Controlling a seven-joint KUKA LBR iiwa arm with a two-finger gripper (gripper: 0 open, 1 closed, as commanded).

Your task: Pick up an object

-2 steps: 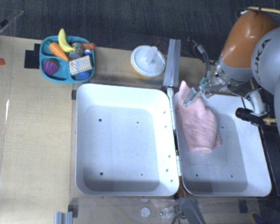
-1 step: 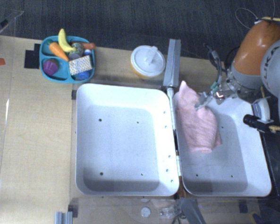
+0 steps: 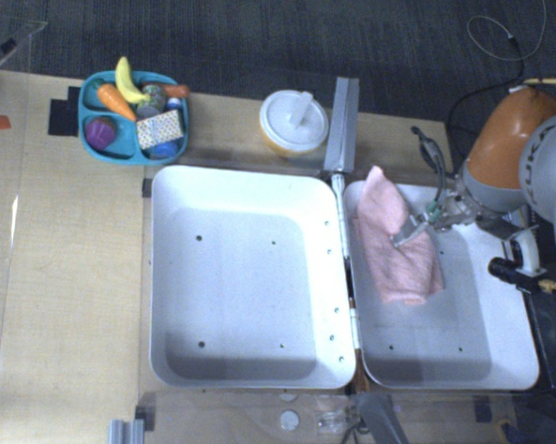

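Observation:
A pink cloth [image 3: 396,242] lies crumpled in the left half of the right bin [image 3: 458,349], running from the bin's back left corner toward its middle. My gripper [image 3: 410,236] reaches in from the right and its metal tips rest on the cloth's upper right part. The grey arm with its orange band [image 3: 509,137] stands over the bin's right rear corner.
The left bin [image 3: 246,280] sits beside the right one, parted by a metal divider [image 3: 341,126]. Behind the bins stand a white lidded cup [image 3: 293,122] and a blue tray [image 3: 134,116] of toy food. Cables [image 3: 528,274] hang by the arm.

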